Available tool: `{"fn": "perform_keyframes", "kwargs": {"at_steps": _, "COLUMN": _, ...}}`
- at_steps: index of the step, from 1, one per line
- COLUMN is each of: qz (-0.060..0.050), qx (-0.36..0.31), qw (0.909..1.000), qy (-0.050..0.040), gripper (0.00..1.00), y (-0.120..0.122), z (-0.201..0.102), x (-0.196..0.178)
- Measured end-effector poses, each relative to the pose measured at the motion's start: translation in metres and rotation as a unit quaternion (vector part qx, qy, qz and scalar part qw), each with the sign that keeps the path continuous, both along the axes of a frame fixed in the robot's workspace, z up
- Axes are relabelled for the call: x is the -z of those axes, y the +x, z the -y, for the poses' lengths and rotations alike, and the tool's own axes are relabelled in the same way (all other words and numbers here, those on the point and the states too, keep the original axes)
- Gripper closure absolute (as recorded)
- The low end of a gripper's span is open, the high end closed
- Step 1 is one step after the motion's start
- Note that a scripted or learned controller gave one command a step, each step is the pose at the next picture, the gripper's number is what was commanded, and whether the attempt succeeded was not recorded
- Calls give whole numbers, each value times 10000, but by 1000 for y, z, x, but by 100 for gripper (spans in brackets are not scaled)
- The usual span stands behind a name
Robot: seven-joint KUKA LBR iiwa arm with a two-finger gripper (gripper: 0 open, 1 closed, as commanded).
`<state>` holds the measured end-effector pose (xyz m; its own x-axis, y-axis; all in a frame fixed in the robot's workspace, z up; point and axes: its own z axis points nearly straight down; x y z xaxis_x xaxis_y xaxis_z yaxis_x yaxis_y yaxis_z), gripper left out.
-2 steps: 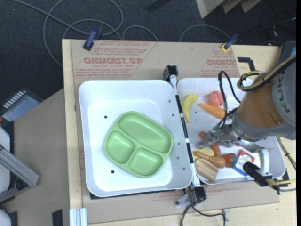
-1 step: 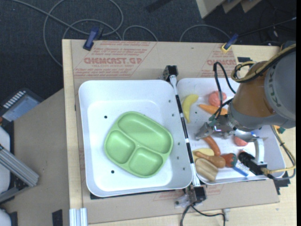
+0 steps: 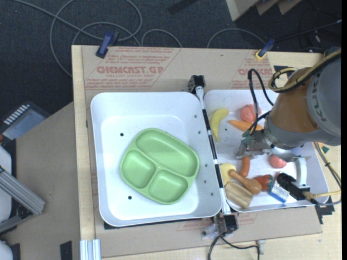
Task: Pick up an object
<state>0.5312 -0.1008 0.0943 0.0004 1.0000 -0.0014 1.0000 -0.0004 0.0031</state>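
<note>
Hovering over the right white bin (image 3: 230, 99), the gripper (image 3: 248, 147) is sitting beside the yellow plastic banana (image 3: 218, 120); finger state unreadable.

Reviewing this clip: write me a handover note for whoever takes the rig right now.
Hand: low in the right bin, over the toy food; open or shut cannot be told, nothing seen held.
Things: banana, carrot and a pink piece at the bin's far end; sausage just below the hand; wooden piece at the near end. Green divided plate sits in the left bin.
Done: approach only.
Left: grasp one item and lift.
</note>
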Motion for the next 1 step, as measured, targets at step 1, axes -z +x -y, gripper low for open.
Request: {"fn": "perform_keyframes", "kwargs": {"at_steps": 1, "qz": -10, "qx": -10, "qw": 10000, "qy": 13, "gripper": 100, "y": 28, "z": -95, "x": -91}}
